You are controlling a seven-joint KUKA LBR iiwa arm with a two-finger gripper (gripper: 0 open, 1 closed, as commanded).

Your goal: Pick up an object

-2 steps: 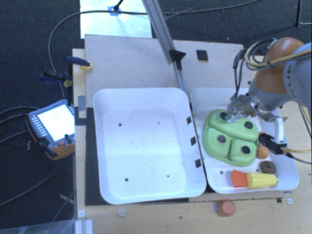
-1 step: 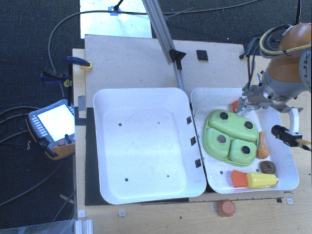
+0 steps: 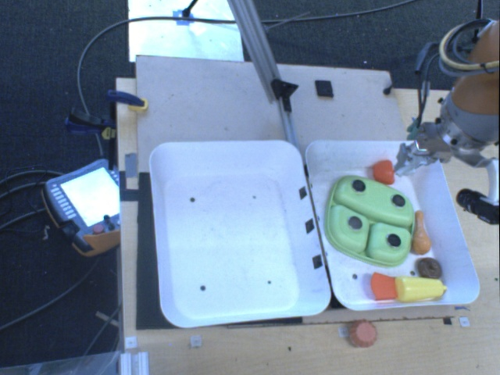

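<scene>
The right bin [image 3: 461, 233] holds several objects. A large green block [image 3: 369, 217] with black dots lies in its middle. A small red-orange piece [image 3: 383, 171] sits at the bin's far side. An orange carrot-like piece [image 3: 421, 233] lies right of the green block, and a brown ring [image 3: 428, 268] lies below that. Along the near edge, an orange block [image 3: 383, 286] sits beside a yellow piece [image 3: 421, 289]. My gripper [image 3: 408, 161] hangs over the bin's far right corner, just right of the red-orange piece, with nothing seen in it.
The left bin [image 3: 234, 225] lies beside the right one. A slanted metal pole [image 3: 258, 41] crosses the back of the bench. A reddish disc [image 3: 362, 333] lies on the bench in front of the right bin. A handheld pendant [image 3: 84, 204] sits off the bench's left side.
</scene>
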